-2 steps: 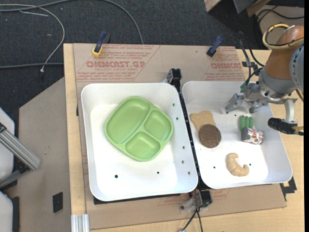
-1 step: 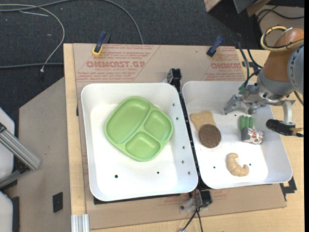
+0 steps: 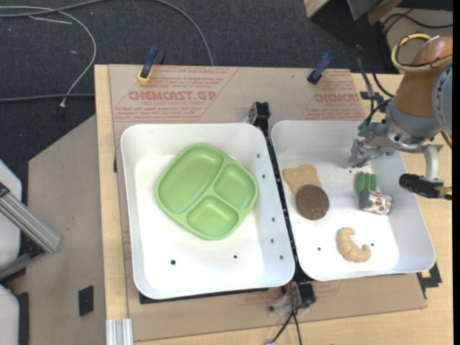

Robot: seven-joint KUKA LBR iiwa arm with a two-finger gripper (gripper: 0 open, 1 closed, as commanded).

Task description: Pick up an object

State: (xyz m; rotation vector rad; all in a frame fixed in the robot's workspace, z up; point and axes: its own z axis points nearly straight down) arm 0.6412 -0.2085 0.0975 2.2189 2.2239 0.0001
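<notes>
Bins: two white bins are set side by side on a brown board (image 3: 215, 95); the left bin (image 3: 144, 264) and the right bin (image 3: 410, 254) touch along the middle.
Left bin contents: one green divided plate (image 3: 207, 190) is placed near the centre, tilted; white floor is left open along the front and left walls.
Right bin contents: four items are counted: one tan bread-like piece (image 3: 300, 175), one dark brown round patty (image 3: 313, 201) overlapping its lower edge, one green-and-white packet (image 3: 371, 194), one pale curled croissant-like piece (image 3: 353, 245).
Object positions: bread and patty are kept close to the left wall of the right bin; the packet is found toward the right wall; the curled piece is near the front wall.
Open room: bare floor is seen in the back left of the right bin and between patty and packet.
Arm: entry is made from the right, over the back right part of the right bin.
Gripper: the gripper (image 3: 361, 157) is held just above the packet's top end; finger opening cannot be told, and nothing is seen held.
Clamps: two blue clamps (image 3: 149, 63) are fixed on the board's back edge.
</notes>
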